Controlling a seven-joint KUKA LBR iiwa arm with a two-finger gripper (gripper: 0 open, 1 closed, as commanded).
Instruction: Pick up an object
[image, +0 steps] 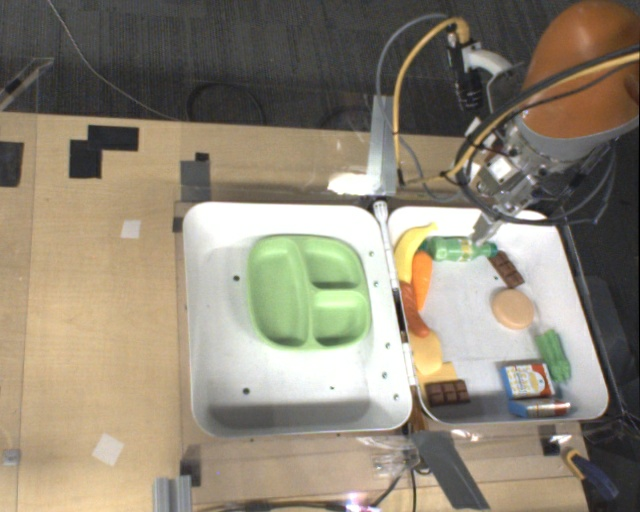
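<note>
The right bin (585, 300) holds several small items. At its far left lie a yellow banana (408, 250) and an orange carrot (421, 284). A green bottle (458, 249) lies on its side by the far wall. My gripper (484, 229) hangs just above the bottle's right end, near the bin's far edge, with nothing visibly held. A brown chocolate piece (507, 268) and a round tan cookie (515, 310) sit to the right and nearer.
The left bin (215, 380) carries a green divided tray (307, 290). Near the front of the right bin are a green pickle (553, 356), a small printed box (526, 379), a chocolate bar (446, 392) and a yellow wedge (427, 352). Cables loop above the far edge.
</note>
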